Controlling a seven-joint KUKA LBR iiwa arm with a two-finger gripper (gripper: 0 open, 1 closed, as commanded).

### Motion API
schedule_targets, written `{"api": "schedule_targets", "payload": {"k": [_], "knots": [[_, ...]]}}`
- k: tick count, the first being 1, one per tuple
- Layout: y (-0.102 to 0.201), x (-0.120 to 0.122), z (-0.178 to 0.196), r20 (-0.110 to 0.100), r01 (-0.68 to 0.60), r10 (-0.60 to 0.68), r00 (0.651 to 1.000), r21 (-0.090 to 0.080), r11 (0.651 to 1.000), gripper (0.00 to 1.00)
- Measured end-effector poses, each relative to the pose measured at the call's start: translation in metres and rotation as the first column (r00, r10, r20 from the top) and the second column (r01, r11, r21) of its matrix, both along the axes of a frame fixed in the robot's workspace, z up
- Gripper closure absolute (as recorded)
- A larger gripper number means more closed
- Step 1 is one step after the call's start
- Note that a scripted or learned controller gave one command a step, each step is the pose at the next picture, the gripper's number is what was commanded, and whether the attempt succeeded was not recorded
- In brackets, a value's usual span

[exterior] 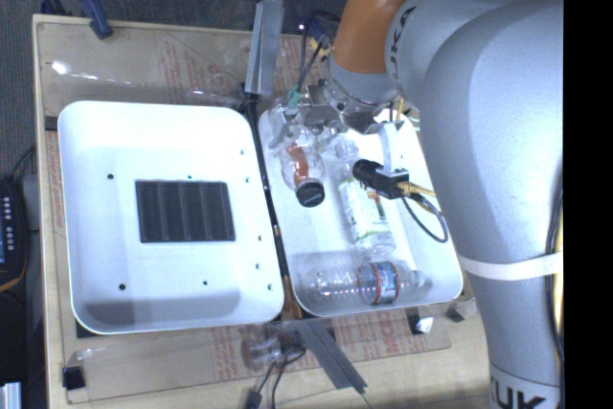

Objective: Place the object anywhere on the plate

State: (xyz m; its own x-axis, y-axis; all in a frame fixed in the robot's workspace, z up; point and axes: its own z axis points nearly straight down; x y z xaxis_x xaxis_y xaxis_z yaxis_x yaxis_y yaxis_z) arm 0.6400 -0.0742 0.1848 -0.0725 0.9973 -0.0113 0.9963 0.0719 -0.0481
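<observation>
Grey and orange, the arm is reaching in from the right of the frame, lowering its gripper into the upper part of the right bin. Whether it is pinching anything I cannot tell. Clear plastic bottles and a small orange-banded bottle are lying in that bin. At centre left, the dark ridged plate is sitting bare in the left bin, so placement is still pending.

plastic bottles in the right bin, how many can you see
3: one clear bottle lying along the near wall, one mid-bin, and a small one with a dark cap under the gripper. The arm may hide more.
</observation>
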Motion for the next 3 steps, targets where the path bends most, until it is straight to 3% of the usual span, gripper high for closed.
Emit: {"api": "schedule_targets", "payload": {"k": [1, 2, 3], "knots": [[0.049, -0.045, 0.006, 0.042, -0.146, 0.145, 0.989, 0.015, 0.989, 1.00], [0.120, -0.026, 0.006, 0.045, -0.323, 0.322, 0.946, 0.015, 0.946, 1.00], [0.120, -0.026, 0.007, 0.046, -0.323, 0.322, 0.946, 0.014, 0.946, 0.00]]}}
